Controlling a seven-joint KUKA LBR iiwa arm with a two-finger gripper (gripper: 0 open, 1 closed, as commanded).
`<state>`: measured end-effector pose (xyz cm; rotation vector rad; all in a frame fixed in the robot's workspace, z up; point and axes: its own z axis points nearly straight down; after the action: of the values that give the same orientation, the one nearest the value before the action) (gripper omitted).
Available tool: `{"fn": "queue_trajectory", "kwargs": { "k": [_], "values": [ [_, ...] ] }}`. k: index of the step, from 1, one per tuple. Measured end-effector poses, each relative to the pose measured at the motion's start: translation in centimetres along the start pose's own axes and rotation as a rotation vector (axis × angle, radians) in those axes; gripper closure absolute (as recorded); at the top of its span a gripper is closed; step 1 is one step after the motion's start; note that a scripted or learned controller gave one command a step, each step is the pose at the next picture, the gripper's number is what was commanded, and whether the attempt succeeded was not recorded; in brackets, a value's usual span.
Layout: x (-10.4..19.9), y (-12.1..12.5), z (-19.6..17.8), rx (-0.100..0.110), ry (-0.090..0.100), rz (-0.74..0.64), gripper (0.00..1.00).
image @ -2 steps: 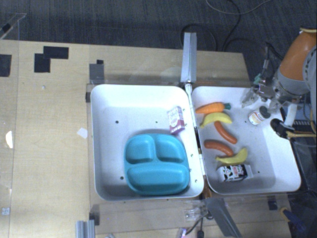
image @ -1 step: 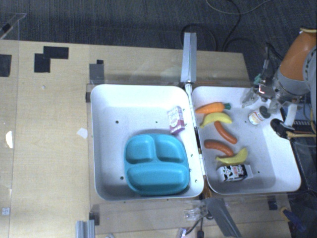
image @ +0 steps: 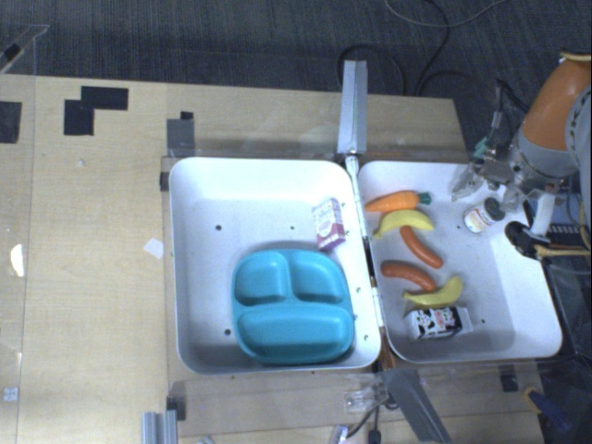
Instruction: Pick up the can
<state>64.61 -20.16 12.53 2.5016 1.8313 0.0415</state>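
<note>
white left bin [image: 190,276] holds a blue divided tray [image: 292,305] toward its front, with a small purple-and-white packet [image: 327,224] just beyond the tray near the right wall. neither matters for the task.

right bin [image: 527,340] is the busy one. along its left side sit a carrot [image: 396,202], a yellow banana [image: 404,221], two reddish sausages [image: 421,245] [image: 408,272] and a second banana [image: 437,293]. the can [image: 435,322] looks like the black-and-white piece lying on its side near the front wall, just below that second banana (blurry, so the id is a fair guess). nothing touches it from above.

further right, a small pale round object [image: 476,218] lies near the back. the gripper [image: 499,191] hangs just beside it, well apart from the can. cannot tell whether the gripper is spread or pressed together; nothing is visibly held. the orange band [image: 555,104] of the arm sits at the far right.

step in hand, by my read: approach, no grasp yet. the next move calls for travel toward the front-left of the right bin, lining up across the can's short width, and a descent that avoids the banana.
</note>
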Motion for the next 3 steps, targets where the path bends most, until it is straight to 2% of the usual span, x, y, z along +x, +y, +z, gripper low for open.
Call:
{"fn": "queue_trajectory", "kwargs": {
  "k": [1, 3],
  "values": [
    [0.02, -0.12, 0.12, -0.011, 0.003, 0.057, 0.00],
    [0.02, -0.13, 0.13, -0.011, 0.003, 0.057, 0.00]
  ]
}}
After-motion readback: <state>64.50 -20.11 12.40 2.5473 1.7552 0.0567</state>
